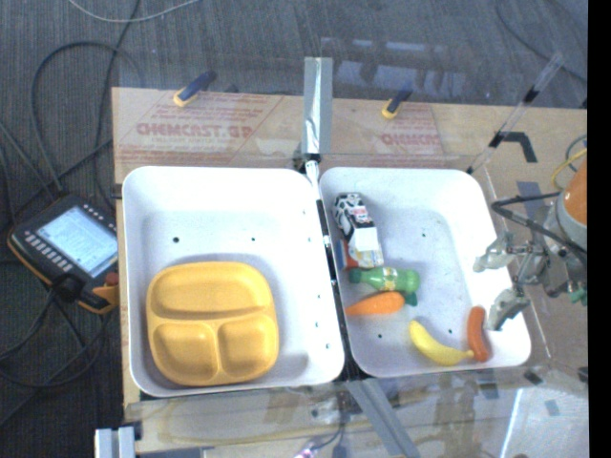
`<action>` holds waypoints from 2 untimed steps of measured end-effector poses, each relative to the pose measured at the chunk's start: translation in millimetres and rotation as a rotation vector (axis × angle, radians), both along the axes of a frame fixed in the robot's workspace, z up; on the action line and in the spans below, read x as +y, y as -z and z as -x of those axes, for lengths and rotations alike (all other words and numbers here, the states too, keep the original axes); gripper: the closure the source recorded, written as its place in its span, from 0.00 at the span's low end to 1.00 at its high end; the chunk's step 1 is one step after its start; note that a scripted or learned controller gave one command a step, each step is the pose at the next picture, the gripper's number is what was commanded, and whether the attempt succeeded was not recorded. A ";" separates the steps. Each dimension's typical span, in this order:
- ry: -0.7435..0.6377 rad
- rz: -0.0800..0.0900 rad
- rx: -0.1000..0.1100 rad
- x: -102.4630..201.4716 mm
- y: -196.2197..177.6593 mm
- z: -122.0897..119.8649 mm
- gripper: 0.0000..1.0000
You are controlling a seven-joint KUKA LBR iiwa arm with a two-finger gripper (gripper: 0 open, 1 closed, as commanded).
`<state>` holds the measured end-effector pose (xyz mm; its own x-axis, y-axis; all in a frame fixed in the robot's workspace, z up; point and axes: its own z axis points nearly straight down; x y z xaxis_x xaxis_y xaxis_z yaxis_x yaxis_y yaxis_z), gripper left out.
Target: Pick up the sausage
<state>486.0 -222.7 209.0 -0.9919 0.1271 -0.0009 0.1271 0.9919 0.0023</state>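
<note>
The left bin (143,208) holds a yellow divided tray (212,322), while the right bin (449,194) has a toy truck (357,225), a green bottle (386,280), a carrot (374,304), a banana (439,344) and, touching the banana's tip near the front right corner, the sausage (477,333). The claw (501,284) hangs spread open and empty just right of the sausage over the bin's edge. It would do best to shift left, line up across the sausage's narrow width and come down clear of the banana and wall.
</note>
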 end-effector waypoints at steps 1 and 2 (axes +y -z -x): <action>-0.104 0.001 0.003 0.1 51.3 0.9 0.00; 0.163 0.008 -0.022 -2.6 118.0 -6.0 0.00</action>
<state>492.0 -225.3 91.0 -0.9579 0.2862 -0.0242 0.2863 0.9582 -0.0008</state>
